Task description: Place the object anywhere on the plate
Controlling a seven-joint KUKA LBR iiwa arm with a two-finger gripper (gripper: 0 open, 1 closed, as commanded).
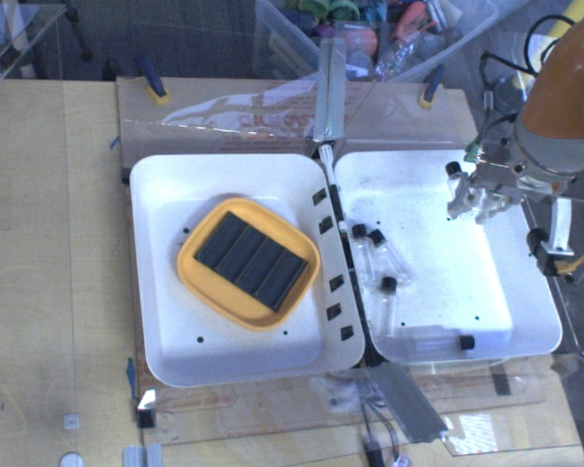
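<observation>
Two white bins sit side by side on the surface [49, 261]. A yellow plate [249, 262] with a dark ribbed centre lies in the left bin [165, 202]. Clear vials [380, 261] with black caps lie in the right bin [419, 178], near its left wall. Over that bin's far right corner hangs the pincer [467, 205], its opening impossible to tell.
</observation>
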